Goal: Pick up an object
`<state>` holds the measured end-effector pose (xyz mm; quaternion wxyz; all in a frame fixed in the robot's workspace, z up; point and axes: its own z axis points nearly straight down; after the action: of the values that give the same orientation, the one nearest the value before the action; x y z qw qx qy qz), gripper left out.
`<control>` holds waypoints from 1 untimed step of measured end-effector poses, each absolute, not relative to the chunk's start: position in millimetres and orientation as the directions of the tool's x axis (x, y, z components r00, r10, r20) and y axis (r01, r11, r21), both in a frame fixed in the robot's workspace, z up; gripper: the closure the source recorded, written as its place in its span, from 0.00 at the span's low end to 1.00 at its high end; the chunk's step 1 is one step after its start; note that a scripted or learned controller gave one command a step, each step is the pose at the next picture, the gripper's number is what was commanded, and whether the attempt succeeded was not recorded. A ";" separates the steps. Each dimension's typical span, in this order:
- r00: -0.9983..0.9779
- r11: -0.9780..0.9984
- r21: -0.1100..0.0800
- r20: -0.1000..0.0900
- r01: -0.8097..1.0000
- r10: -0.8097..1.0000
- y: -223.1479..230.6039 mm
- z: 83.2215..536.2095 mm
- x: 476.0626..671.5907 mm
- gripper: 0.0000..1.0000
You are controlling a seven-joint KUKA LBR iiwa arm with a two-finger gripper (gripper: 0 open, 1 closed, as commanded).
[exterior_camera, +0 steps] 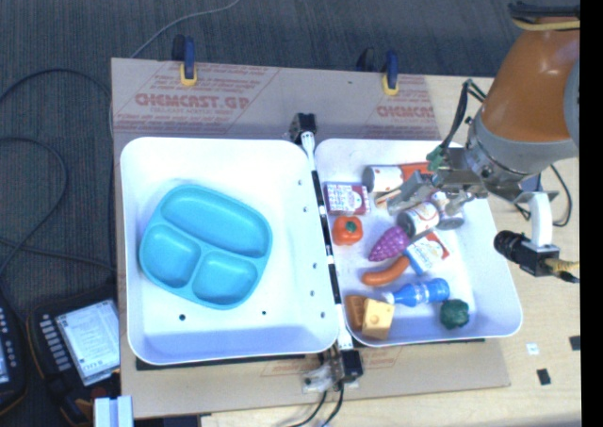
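The right bin (490, 255) holds several toy groceries. Among them are a white and red can (381, 176), a purple box (345, 197), a red tomato (350, 230), purple grapes (387, 245), an orange sausage (387, 272), a blue bottle (423, 293), a green lump (454, 313) and a yellow block (378, 319). My gripper (429, 201) hangs low over the upper middle of this bin. Right beneath it lies a small white jar with a dark cap (420, 219). I cannot make out whether the jar is gripped. A red and white carton (430, 250) lies just below the jar.
The left bin (151, 156) contains a blue divided plate (205, 244). A ridge (320, 227) separates the two bins. The grey arm with its orange band (528, 86) comes in over the right bin's far right corner. A black fitting (520, 248) sticks out beyond the right rim.
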<state>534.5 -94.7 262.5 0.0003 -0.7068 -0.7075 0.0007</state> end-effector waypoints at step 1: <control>0.000 0.000 -0.004 0.000 1.000 1.000 -116.5 172.3 573.6 0.00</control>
<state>573.6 -116.5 172.3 0.0012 -0.7071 -0.7072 0.0014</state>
